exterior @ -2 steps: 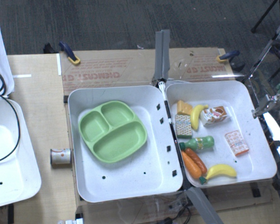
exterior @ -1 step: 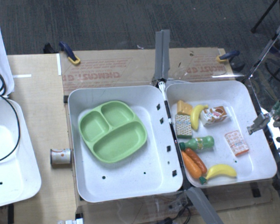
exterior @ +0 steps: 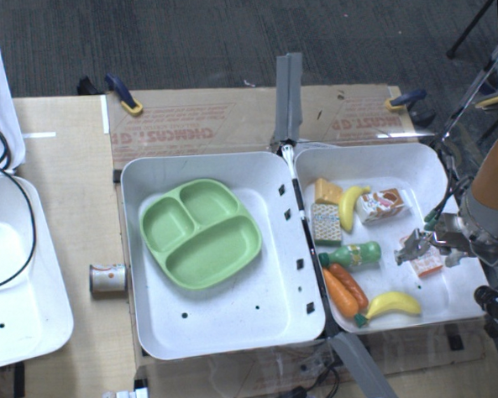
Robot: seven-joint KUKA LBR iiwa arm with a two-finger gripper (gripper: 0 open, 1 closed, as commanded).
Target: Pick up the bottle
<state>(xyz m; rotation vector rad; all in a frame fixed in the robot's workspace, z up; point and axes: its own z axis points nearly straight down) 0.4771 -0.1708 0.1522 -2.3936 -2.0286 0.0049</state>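
Bottle [exterior: 351, 255] lies on its side in your right bin [exterior: 381, 154], between sponge [exterior: 326, 224] and carrot [exterior: 345, 289]. Your gripper [exterior: 416, 247] hovers just beside it, fingers spread apart, holding nothing.

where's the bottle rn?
The green bottle lies on its side in the right bin, left of center, just above the carrot and below the sponge. The gripper is to its right.

Red print runs along the cardboard [exterior: 252, 114] behind the bins, upside down from here; I cannot read it.
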